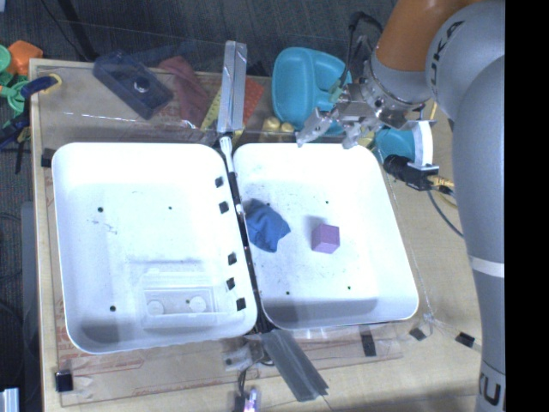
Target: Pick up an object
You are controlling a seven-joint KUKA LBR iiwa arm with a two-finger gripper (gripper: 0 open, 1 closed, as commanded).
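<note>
Scanning risk: a descent could miss or nudge a target, since both objects are small.
Left bin (86, 196): holds a clear tray (176, 290) (faint, perhaps a lid).
Right bin (377, 187): blue cloth (266, 226) by the divider, purple cube (325, 238) just beside it.
Gripper (330, 127): fingers spread apart, holding nothing, above the back rim.
Obstruction: none over the cube.

Your smooth grey arm (476, 144) is built of thick rounded segments, with a broad glossy orange band (416, 20) wrapped above the wrist. You can read part of dark lettering on the grey shell beside that band. Below it sits a cluttered metallic two-finger gripper (330, 131), silvery and angular, with a thin black cable (356, 33) looping nearby.
</note>
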